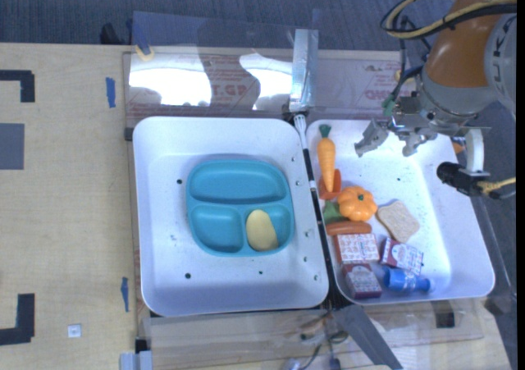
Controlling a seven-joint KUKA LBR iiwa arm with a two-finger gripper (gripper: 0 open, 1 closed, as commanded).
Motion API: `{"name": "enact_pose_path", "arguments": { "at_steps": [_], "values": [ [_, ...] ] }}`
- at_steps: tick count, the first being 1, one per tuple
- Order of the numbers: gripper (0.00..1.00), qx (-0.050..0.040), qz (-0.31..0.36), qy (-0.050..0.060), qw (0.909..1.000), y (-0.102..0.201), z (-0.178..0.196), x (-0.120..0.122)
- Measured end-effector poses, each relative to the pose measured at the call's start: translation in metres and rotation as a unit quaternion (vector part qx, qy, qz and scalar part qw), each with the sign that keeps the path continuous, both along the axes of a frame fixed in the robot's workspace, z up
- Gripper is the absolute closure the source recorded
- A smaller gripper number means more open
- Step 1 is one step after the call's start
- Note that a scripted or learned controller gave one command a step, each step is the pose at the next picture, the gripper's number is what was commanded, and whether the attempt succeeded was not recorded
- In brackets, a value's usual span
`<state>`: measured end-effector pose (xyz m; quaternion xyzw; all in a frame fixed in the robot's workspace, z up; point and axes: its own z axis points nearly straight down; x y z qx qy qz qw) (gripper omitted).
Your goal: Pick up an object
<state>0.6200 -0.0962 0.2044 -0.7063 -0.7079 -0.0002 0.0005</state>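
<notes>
My gripper (385, 146) hangs over the back part of the right bin (459, 229), open, with nothing between its fingers. Toy food lies along that bin's left and front: a carrot (327, 159) by the left wall, an orange pumpkin (358, 203), a slice of bread (399, 221), a red sausage pack (349, 229), red-and-white cartons (359, 251) and a blue can (405, 281). The carrot is left of the gripper, and the pumpkin lies nearer the front.
The left bin (156, 196) holds a blue divided plate (238, 188) with a yellow potato-like piece (262, 230) in its front right compartment. A clear panel (213, 81) and a metal post (303, 69) stand behind the bins. Bare white floor shows in the right bin's back right.
</notes>
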Motion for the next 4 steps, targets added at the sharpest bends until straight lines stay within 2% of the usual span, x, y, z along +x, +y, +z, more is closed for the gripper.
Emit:
{"name": "enact_pose_path", "arguments": {
  "at_steps": [1,2,3,4],
  "values": [
    [0.00,-0.0006,0.090,-0.002,0.9959,0.047,-0.020,0.047],
    [0.00,-0.0004,0.129,-0.001,0.9917,0.071,-0.019,0.047],
    [0.00,-0.0007,0.167,-0.001,0.9860,0.055,-0.019,0.047],
    [0.00,-0.0005,0.205,-0.001,0.9788,0.076,-0.019,0.047]
  ]
}}
